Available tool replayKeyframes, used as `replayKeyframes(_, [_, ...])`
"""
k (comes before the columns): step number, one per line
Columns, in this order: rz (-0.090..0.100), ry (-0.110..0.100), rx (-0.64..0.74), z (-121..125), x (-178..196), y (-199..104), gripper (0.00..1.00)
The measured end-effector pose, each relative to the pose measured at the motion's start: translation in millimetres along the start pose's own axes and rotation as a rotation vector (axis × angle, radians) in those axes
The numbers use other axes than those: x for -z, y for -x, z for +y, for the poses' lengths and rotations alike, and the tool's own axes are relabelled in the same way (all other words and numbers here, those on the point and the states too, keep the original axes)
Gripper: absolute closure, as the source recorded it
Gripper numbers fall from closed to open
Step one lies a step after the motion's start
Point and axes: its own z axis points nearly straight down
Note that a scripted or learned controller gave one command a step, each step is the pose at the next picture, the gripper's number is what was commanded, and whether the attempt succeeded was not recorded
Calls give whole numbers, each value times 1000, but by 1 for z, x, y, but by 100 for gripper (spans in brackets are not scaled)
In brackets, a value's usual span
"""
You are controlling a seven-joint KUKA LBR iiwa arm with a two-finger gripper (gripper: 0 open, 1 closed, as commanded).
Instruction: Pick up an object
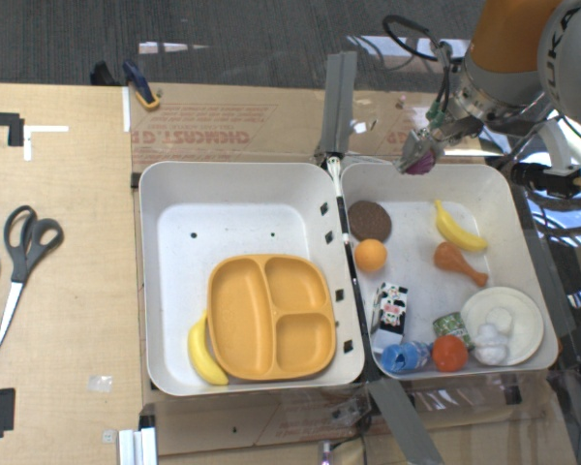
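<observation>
1. Lying nearest the camera in the right bin (519, 223) are one blue object (401, 357), one red ball (449, 354), one green-wrapped item (451, 325) and one white plate (528, 329) carrying pale round pieces.
2. The left bin (223, 201) holds one yellow divided tray (271, 316) with one yellow banana (203, 353) tucked against its left edge.
3. Mid-bin on the right: one black-and-white carton (392, 309), one orange ball (371, 255), one orange drumstick-shaped toy (457, 261).
4. Farther back: one brown disc (370, 220) and a second banana (459, 227).
5. One pair of scissors (21, 255) lies on the bench, well left of the bins.
6. The gripper (421, 154) hangs over the right bin's far rim, tilted down-left, fingers pinching one small purple object (422, 163) raised above the bin.
7. The arm (523, 37) enters from the upper right, orange band uppermost.
</observation>
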Motion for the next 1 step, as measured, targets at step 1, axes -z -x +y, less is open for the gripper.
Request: replayKeyframes(1, [1,-2,-147,22,-4,-54,100])
